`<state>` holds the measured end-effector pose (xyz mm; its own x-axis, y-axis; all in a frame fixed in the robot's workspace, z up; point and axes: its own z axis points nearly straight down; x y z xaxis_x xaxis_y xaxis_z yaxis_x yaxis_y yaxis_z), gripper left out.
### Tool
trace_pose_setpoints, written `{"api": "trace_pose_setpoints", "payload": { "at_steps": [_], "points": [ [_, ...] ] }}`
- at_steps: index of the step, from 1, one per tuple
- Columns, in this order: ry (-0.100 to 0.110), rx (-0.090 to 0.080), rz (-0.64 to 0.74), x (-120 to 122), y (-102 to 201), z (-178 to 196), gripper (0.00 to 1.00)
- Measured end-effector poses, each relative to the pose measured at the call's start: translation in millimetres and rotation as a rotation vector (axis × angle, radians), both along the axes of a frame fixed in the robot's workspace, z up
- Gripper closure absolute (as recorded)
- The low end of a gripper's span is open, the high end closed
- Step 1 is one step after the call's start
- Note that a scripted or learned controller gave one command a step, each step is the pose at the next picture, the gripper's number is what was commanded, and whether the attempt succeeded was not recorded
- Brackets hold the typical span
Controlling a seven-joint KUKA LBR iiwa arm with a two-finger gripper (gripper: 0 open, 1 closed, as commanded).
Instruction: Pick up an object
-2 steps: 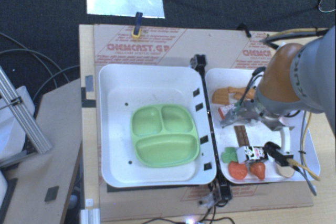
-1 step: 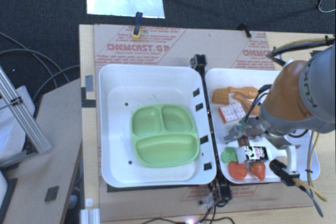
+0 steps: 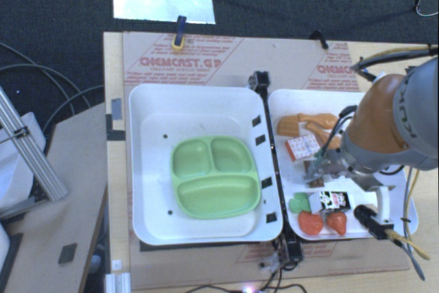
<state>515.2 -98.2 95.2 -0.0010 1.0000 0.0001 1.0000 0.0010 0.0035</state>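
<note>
Printed board (perhaps acrylic) under bins, dark carpet

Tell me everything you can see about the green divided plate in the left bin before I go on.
The green divided plate is pale green, looks like smooth plastic, with rounded corners and a raised rim. It has three compartments: two smaller ones on the far side and one long one on the near side; nothing lies in them. It lies flat and right side up, turned slightly askew, on the floor of the left bin, toward that bin's right-hand wall. Nothing else touches it.
</note>
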Motion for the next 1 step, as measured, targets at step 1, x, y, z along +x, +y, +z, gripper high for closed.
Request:
{"api": "trace_pose_setpoints", "payload": {
  "at_steps": [1],
  "points": [
    [-0.010,0.002,0.012,40.7,65.4,95.2,1.00]
  ]
}}
